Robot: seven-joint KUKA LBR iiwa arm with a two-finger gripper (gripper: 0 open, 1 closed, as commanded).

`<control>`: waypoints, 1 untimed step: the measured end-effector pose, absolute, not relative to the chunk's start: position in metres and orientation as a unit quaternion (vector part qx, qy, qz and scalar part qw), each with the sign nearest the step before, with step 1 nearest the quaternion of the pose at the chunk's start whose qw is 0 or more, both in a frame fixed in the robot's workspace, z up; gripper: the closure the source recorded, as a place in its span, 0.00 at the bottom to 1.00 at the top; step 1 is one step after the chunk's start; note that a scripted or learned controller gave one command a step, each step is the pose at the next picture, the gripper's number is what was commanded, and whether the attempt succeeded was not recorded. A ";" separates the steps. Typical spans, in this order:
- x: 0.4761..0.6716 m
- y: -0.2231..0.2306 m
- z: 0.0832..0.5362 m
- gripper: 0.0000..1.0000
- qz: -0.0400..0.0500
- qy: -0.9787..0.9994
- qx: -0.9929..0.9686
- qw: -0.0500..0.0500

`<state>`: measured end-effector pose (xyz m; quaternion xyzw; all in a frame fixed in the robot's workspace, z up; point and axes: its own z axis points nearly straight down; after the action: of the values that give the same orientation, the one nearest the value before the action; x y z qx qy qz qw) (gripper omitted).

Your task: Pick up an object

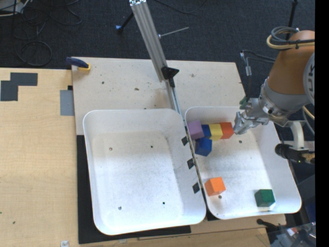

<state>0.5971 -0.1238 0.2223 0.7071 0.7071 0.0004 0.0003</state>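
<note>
Crowding the red block (226, 130); arm (288, 81) hides its right side.

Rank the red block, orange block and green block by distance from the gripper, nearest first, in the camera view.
1. Red block, beside the gripper, at the right bin's far end.
2. Orange block, toward the near left.
3. Green block, near right corner.

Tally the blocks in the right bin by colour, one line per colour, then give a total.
Purple block: 1
Blue blocks: 2, the second partly hidden between purple and yellow
Yellow block: 1
Red block: 1
Orange block: 1
Green block: 1
Total: 7
</note>
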 end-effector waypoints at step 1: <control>0.588 -0.077 0.232 1.00 0.000 0.708 0.706 -0.002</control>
<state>0.5879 -0.0773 0.2324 0.7060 0.7082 0.0001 -0.0020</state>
